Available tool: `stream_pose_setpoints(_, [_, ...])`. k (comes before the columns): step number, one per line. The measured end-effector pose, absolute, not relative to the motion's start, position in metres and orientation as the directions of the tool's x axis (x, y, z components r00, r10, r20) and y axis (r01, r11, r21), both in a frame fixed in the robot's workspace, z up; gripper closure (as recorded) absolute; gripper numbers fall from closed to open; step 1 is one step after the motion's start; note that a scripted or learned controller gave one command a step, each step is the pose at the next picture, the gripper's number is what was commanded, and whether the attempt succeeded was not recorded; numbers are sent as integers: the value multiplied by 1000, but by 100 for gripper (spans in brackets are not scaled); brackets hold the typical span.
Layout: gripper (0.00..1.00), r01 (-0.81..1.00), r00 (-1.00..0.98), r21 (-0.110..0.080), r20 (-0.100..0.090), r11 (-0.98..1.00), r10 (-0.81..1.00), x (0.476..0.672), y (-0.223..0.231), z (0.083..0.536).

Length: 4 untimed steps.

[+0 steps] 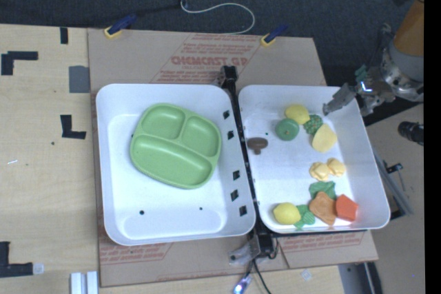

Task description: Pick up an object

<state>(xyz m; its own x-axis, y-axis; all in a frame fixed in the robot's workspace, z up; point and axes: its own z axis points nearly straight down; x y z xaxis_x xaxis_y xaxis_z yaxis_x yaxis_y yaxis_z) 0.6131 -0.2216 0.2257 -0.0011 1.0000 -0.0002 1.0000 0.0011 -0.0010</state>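
Two white bins (110, 169) are showing smooth, faintly glossy plastic walls. The green divided plate (176, 145) is appearing as matt moulded plastic. The toy foods, such as the yellow lemon (286, 213) and the orange block (346, 208), are looking like smooth plastic. A printed cardboard sheet (207, 58) is lying matt over the pale wood-grain tabletop (34, 148). The claw (337, 101) is showing dull grey metal.

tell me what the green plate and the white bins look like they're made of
The green plate looks like moulded plastic with a matte finish: even colour, soft rounded dividers, no sharp glare. The white bins seem to be thin plastic too, smooth and slightly glossy, with rounded corners and raised rims, though coated metal cannot be ruled out.
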Motion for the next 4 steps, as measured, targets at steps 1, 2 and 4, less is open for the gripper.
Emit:
stream_pose_setpoints(1, [0, 1000, -2, -11, 3, 2, 1000, 629, -222, 106])
stream_pose_setpoints(2, [0, 1000, -8, 1, 2, 8, 1000, 670, -162, 84])
stream_pose_setpoints(4, [100, 1000, -7, 8, 2, 7, 1000, 642, -100, 198])
